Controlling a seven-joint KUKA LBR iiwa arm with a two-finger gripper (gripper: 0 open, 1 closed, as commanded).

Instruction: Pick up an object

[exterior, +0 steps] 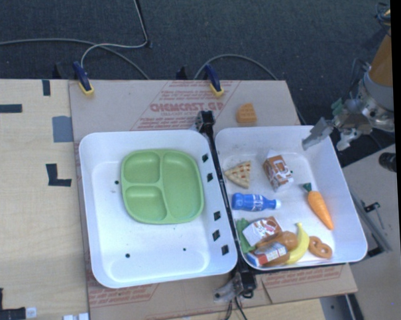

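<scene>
Pincer [330, 132] hovers over right bin's [351, 202] far rim (nothing visibly held).

Claw [332, 132] seen at upper right edge of right bin [351, 202], above its rim, nothing seen held. Right bin contents: carrot [319, 209], blue bottle [253, 202], banana [298, 246], pretzel [319, 247], brown carton [278, 171], wedge [239, 175]. Green divided plate [162, 186] located in left bin [105, 253]. Orange piece [246, 113] left on bench [29, 196].

A robotics lab: clamped cardboard [185, 103] bench, two white bins [96, 194], trailing cables [116, 50].
</scene>
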